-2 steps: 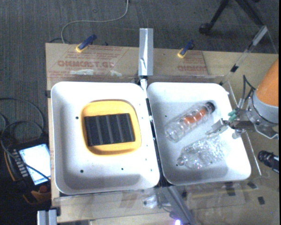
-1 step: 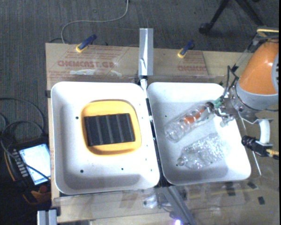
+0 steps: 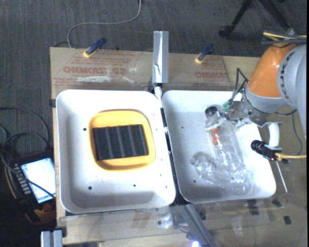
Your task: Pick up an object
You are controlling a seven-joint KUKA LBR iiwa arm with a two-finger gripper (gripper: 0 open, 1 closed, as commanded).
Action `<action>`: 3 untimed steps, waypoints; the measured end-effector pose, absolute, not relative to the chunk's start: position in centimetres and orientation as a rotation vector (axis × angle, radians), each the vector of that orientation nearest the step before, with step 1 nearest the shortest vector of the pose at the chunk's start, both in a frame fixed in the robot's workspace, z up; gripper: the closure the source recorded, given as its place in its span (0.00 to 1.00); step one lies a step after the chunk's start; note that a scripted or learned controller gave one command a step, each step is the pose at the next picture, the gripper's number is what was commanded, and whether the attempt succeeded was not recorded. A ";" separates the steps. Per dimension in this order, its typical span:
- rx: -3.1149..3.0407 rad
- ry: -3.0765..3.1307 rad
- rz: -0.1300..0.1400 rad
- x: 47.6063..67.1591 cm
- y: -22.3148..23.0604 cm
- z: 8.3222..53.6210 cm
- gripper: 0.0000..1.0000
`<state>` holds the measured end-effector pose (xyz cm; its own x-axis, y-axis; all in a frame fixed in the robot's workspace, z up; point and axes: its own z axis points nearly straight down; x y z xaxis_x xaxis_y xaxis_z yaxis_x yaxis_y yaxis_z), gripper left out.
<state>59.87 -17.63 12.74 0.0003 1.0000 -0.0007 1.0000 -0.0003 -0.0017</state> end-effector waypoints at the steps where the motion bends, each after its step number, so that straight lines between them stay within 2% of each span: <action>1: -2.146 -2.322 -0.013 62.2 -19.0 9.7 0.00; 2: -2.144 -2.324 -0.012 62.2 -18.9 10.6 1.00; 3: -2.158 -2.283 0.004 66.0 -11.8 18.3 1.00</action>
